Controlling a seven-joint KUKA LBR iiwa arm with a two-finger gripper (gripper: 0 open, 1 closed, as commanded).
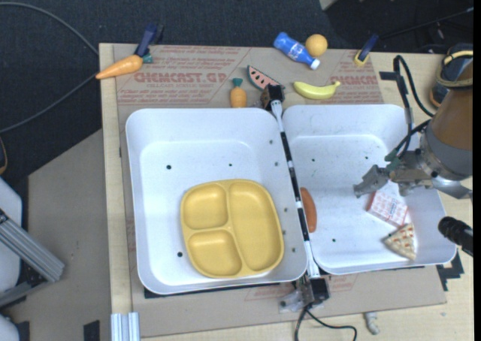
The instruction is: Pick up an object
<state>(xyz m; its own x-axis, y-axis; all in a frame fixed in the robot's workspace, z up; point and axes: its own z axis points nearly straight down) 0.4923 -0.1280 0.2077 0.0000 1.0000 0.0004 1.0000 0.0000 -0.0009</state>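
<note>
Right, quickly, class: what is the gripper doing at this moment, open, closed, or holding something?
Gripper: over the right bin, beside the white packet; open or closed cannot be told.

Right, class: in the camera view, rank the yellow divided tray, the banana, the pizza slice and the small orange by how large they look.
1. Yellow divided tray
2. Banana
3. Pizza slice, close to the banana, so that pair is unsure
4. Small orange

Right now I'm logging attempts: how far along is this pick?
Done: the arm has reached into the right bin, gripper low beside the red-and-white packet. In hand: nothing visibly gripped. Left: grasping and lifting; the packet, pizza slice and hot dog lie in the bin.
</note>
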